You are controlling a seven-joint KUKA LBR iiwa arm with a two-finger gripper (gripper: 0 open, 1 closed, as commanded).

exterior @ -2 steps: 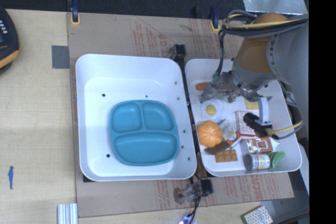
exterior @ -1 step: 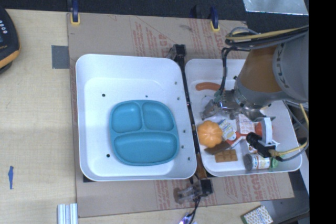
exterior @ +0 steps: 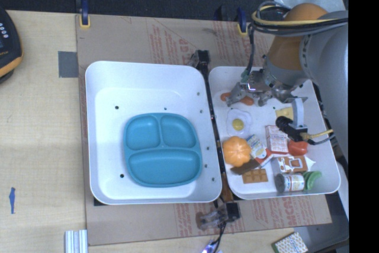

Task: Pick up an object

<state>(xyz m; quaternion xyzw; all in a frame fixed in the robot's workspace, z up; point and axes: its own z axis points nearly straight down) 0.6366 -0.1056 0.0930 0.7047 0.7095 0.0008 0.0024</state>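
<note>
The gripper [exterior: 246, 93] is low in the right bin [exterior: 331, 181], just above the fried egg [exterior: 238, 124]; I cannot tell its state. The left bin [exterior: 100, 127] holds a blue divided plate [exterior: 162, 148].

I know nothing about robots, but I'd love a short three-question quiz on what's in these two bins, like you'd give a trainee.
1. True or false: the blue plate lies in the left bin.
2. Which thing sits nearest the wall between the two bins? A) the can B) the orange C) the fried egg
3. Fill in: the gripper is over the ____ end of the right bin, far or near.

Key
1. True. The plate has three compartments and lies alone there.
2. B. The orange is at the right bin's left edge.
3. Far. It hangs just beyond the fried egg, at the bin's far end.
</note>
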